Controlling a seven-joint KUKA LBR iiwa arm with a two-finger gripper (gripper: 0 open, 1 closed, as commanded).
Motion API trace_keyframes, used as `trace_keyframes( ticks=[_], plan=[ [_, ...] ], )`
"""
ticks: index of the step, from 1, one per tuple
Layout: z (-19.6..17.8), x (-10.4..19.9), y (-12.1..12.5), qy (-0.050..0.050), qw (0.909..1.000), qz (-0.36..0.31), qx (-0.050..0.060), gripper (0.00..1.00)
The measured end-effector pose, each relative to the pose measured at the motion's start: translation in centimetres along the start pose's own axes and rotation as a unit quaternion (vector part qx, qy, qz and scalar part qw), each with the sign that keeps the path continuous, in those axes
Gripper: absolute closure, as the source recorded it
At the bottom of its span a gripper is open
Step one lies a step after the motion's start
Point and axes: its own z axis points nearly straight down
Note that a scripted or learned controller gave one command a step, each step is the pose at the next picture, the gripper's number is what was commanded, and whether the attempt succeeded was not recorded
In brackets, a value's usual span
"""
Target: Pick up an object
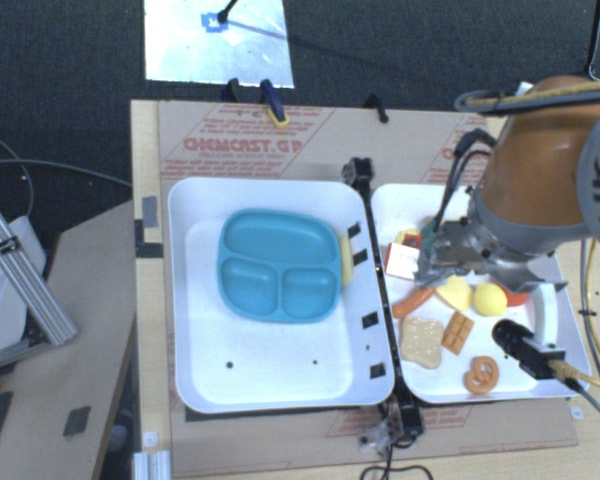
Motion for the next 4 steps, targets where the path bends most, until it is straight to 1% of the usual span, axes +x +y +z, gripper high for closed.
trace_keyframes(
  ticks=[1, 2, 3, 4],
  plan=[
    [4.0, 10.7, -0.2, 0.001, 1.0, -0.002, 0.003, 1.0],
    [13.1, 11.4, -0.2, 0.0, 1.0, 0.003, 0.004, 1.0],
    [17.3, 15.4, 12.5, 0.001, 1.0, 0.0, -0.007, 1.0],
    [18.7, 17.7, 2.8, 0.001, 0.9999, 0.004, -0.014, 1.0]
  ],
)
